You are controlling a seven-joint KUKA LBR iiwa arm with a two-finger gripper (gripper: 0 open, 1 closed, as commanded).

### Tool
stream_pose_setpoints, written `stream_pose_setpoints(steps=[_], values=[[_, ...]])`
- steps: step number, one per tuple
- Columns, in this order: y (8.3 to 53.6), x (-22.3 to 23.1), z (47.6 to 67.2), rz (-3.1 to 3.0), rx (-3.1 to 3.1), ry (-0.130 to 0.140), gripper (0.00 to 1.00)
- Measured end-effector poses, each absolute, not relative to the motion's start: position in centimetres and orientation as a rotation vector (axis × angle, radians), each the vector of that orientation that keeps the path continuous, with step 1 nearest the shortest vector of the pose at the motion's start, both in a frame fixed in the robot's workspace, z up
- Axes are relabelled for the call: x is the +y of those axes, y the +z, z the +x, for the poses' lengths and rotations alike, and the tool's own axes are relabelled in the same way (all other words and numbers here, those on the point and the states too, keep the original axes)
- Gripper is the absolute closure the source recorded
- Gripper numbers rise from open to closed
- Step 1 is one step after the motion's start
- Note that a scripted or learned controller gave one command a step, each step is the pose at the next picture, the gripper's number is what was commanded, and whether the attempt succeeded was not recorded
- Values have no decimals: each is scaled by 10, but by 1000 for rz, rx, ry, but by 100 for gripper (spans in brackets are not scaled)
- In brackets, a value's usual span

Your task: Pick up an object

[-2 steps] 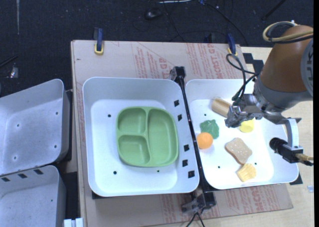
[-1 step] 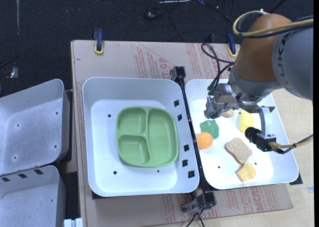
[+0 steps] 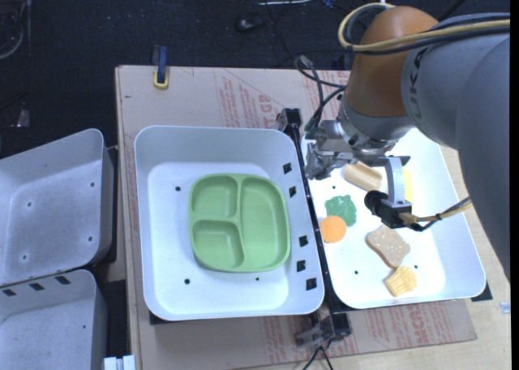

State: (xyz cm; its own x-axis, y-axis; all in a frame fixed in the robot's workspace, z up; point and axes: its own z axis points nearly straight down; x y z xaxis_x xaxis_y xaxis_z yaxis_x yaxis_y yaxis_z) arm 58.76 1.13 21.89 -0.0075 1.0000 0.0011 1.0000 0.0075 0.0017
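My gripper (image 3: 325, 157) hangs low over the back left corner of the right bin (image 3: 454, 234), close to the wall between the two bins. A pale bread roll (image 3: 362, 175) lies just to its right. In front of it lie a green leafy piece (image 3: 341, 208) and an orange ball (image 3: 333, 230). Further forward are a tan toast slice (image 3: 388, 246) and a yellow ridged piece (image 3: 401, 281). A yellow strip (image 3: 406, 182) shows behind the wrist bracket. I see nothing held.
The left bin (image 3: 158, 198) holds a green divided plate (image 3: 240, 222). The grey arm with its orange band (image 3: 388, 60) covers the back of the right bin. Two folded white bins (image 3: 49, 198) stand at the far left.
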Motion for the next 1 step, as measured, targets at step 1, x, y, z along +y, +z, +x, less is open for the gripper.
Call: stream_pose_setpoints(steps=[1], values=[[218, 50, 612, 2214, 2228, 4, 100]])
